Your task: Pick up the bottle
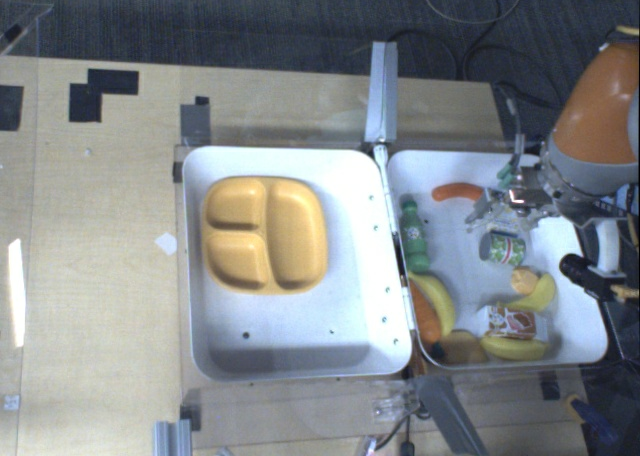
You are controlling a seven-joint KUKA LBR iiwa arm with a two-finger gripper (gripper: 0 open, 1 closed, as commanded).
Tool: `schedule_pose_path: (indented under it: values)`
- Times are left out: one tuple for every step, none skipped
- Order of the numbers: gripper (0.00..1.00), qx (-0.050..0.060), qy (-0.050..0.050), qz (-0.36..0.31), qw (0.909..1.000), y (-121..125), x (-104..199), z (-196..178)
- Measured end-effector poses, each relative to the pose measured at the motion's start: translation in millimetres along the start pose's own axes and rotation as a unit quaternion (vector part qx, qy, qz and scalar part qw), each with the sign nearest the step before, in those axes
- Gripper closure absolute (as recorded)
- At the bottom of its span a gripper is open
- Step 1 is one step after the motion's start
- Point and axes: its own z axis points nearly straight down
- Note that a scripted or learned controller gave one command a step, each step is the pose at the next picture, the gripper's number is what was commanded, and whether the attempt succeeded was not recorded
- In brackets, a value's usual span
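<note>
Bottle (413, 236) — green, lying along the left wall of the right bin (590, 344), beside a banana (437, 299). Gripper (508, 202) hovers near a can (503, 246) toward the bin's far right, well apart from the bottle; its state cannot be told. Step in hand, judged: approach — next, travel left and descend over the bottle.

The arm (600, 114) runs off the right edge; the pincer (508, 206) fingers seem too blurred to judge.
</note>
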Motion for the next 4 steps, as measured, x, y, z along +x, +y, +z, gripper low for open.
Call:
schedule_pose_path:
  values:
    - [0.00, -0.005, -0.001, -0.043, 0.9990, 59.7, 9.1, 112.6]
    - [0.00, -0.001, 0.000, 0.076, 0.9971, 105.1, 31.0, 114.4]
    - [0.00, -0.003, 0.000, 0.070, 0.9975, 75.6, 37.1, 113.2]
    - [1.00, -0.006, 0.001, 0.069, 0.9976, 78.3, 38.7, 100.1]
